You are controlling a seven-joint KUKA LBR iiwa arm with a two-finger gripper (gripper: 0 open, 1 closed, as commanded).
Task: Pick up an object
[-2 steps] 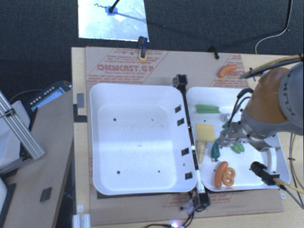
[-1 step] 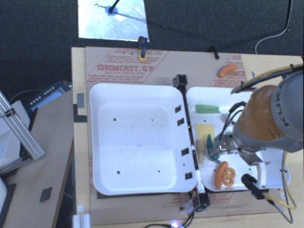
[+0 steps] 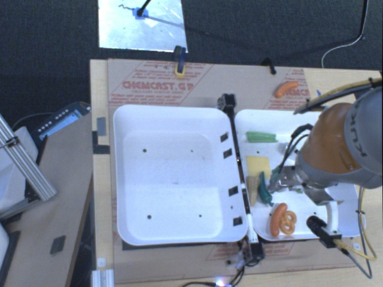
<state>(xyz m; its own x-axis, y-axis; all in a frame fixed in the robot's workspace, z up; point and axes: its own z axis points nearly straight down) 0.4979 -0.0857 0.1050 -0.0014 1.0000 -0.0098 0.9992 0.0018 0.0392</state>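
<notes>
Two shallow white bins sit side by side on a printed cardboard sheet point(image 3: 155, 84), the grey arm with its orange band reaching over the right-hand bin point(image 3: 269, 112) from the right. The gripper point(image 3: 276, 183) hangs low beside a curved dark-green-and-yellow soft toy piece point(image 3: 264, 190), the likeliest target, which lies near the bin's left wall. Whether the gripper is open or closed cannot be told from this angle.

The piece looks small, slim and bent, with one end touching a flat pale-yellow square point(image 3: 257, 164). An orange pretzel-shaped toy point(image 3: 282, 220) rests just below it and a long light-green stick point(image 3: 261, 137) lies farther up the bin.

The risk appears to lie in the crowding. A closing grip could catch the yellow square's edge instead, or nudge the slim piece against the wall and slide off it, leaving the arm to rise with nothing.
</notes>
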